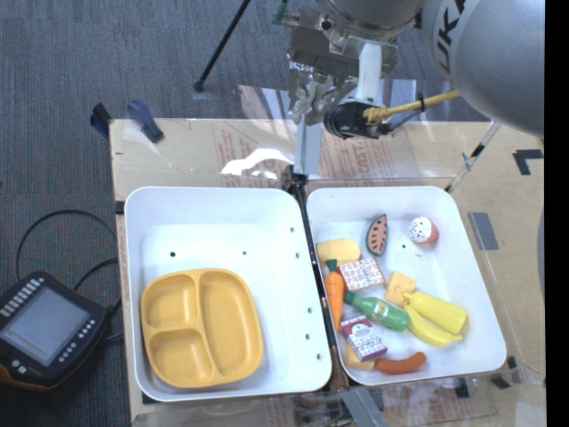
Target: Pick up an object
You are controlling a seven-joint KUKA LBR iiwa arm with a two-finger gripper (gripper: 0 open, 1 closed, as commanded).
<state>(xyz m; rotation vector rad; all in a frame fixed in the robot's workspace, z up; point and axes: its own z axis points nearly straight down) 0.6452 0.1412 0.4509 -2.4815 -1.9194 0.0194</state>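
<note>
Claw above the bins, nothing taken yet

Claw (pixel 307 105) hangs at the desk's far edge, grip state unclear. Toy carrot (pixel 334 294), right bin's (pixel 471 278) left edge, looks light, rigid, slick; pinch its middle.

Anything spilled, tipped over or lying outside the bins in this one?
Nothing stands out. The toy foods, among them the carrot, green bottle and watermelon slice, lie jumbled but inside the right bin. The yellow divided tray sits flat in the left bin. The pincer hangs above the bins' far edge.
</note>
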